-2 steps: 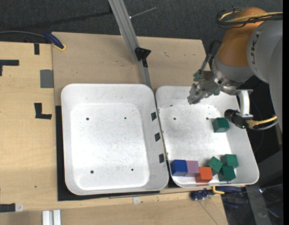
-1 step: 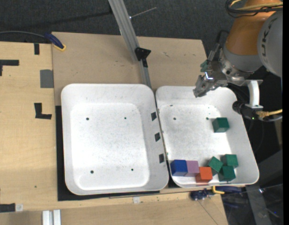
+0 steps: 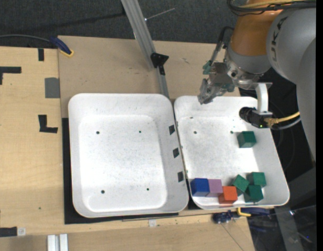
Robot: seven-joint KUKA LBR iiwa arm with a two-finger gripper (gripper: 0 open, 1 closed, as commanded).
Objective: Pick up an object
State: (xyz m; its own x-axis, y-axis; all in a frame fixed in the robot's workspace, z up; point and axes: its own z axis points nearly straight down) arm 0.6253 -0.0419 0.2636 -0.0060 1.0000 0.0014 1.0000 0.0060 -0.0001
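Observation:
My gripper (image 3: 207,96) hangs over the far edge of the right bin (image 3: 213,140), pointing down, with nothing seen between its fingers. A lone green block (image 3: 246,139) lies in the right bin toward its right side. Along the bin's near edge sit a blue block (image 3: 200,186), a purple block (image 3: 215,186), an orange block (image 3: 229,194) and three green blocks (image 3: 250,184) bunched together. All the blocks lie well below and to the right of the gripper.
The left bin (image 3: 122,156) lies beside the right one. A slanted metal rail (image 3: 143,30) runs from the top down to the gap between the bins. The grey arm with its orange band (image 3: 260,20) fills the upper right.

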